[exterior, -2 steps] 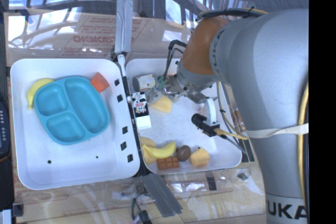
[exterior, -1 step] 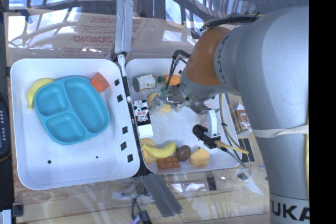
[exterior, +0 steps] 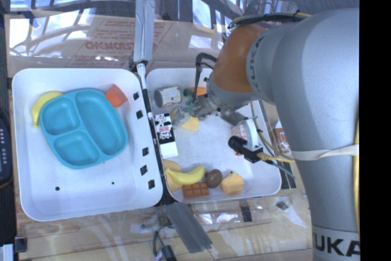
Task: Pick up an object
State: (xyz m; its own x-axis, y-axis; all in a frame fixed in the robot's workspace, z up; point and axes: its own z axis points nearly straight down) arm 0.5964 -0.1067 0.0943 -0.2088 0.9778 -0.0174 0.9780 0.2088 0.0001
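My gripper (exterior: 187,109) hangs low over the upper left part of the right bin (exterior: 211,150), below the arm's orange band. Just beneath it lies a yellow cheese wedge (exterior: 191,124), very close to the gripper tip; whether they touch is unclear. A small grey can (exterior: 167,96) lies on its side immediately left of the gripper. A small orange item (exterior: 200,91) peeks out behind the wrist. Along the bin's front edge sit a banana (exterior: 185,175), a brown round piece (exterior: 213,178), a brown waffle-like block (exterior: 195,190) and a yellow muffin (exterior: 233,183).
The left bin (exterior: 36,186) holds a blue divided plate (exterior: 82,127), a yellow banana (exterior: 41,104) at its upper left and an orange block (exterior: 116,96) at its upper right. A white milk carton (exterior: 164,129) lies by the divider. The bulky arm covers the right bin's right side.
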